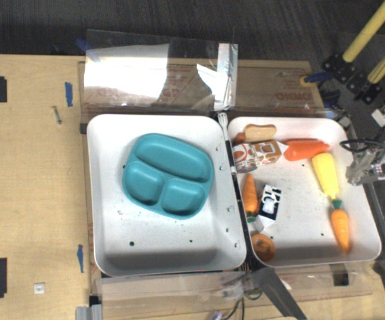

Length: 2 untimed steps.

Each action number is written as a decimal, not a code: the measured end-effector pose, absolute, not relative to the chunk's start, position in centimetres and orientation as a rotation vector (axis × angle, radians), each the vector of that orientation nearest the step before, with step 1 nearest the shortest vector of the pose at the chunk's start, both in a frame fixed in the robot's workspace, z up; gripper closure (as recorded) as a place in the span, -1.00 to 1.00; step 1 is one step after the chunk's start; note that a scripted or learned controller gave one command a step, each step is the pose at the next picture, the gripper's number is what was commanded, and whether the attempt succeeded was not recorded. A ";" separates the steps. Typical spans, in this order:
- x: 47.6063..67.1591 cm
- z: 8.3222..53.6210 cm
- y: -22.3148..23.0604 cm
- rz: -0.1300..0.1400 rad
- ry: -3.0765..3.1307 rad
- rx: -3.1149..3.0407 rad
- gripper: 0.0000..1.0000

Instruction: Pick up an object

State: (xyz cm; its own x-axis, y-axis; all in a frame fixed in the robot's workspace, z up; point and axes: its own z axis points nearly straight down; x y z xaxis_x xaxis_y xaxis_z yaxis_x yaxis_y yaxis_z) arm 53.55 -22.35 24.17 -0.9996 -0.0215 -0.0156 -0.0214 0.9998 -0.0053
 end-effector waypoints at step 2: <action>58.9 26.9 -9.7 0.003 3.128 0.141 1.00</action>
State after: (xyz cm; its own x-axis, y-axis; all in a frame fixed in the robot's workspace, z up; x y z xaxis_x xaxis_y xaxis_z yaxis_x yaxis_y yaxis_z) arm 58.91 -9.74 26.86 -0.9959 0.0901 -0.0099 0.0900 0.9959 0.0025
